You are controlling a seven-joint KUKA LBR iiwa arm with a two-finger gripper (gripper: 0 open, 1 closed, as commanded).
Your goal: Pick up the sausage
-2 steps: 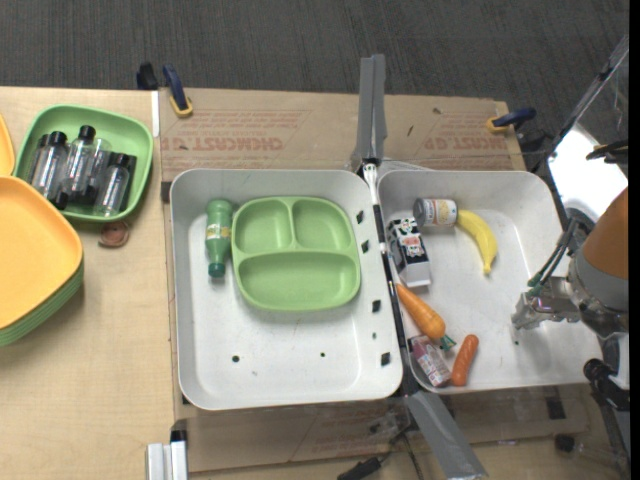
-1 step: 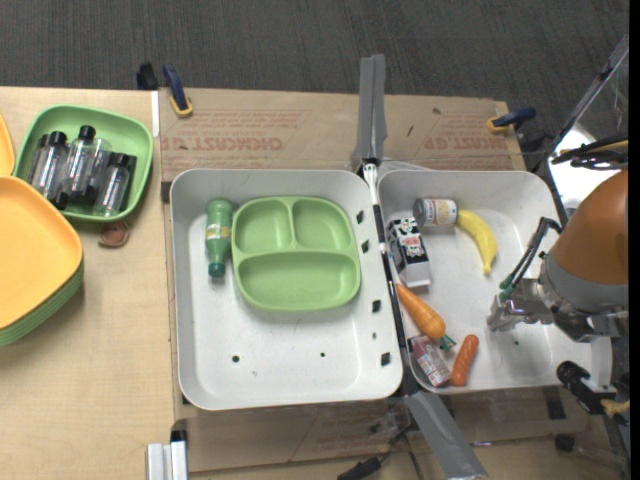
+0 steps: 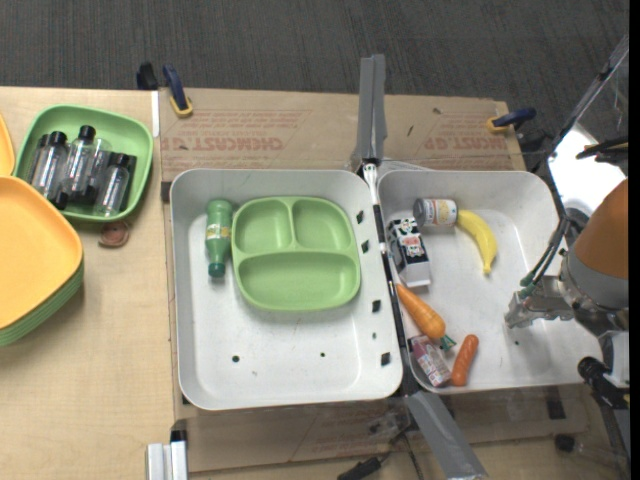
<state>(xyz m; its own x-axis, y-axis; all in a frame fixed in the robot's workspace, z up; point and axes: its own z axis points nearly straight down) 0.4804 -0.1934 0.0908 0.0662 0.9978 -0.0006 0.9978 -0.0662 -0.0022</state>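
The sausage [image 3: 463,360] lies in the right bin [image 3: 535,193], near its front edge, a reddish-orange piece standing almost upright in the view, and it is just beside a small wrapped packet [image 3: 430,359] and the tip of the carrot [image 3: 421,311]. The gripper [image 3: 535,306] is low over the same bin, to the right of the sausage and clearly apart from it; nothing is between its claws, and whether they are spread or pressed together I cannot tell from this slanted view. In my judgement the main danger is confusion: carrot and sausage have a similar colour and lie close, so a descent a little too far left could take the carrot or the packet instead. The sausage is also near the bin wall, so a claw could hit the rim or push the sausage away
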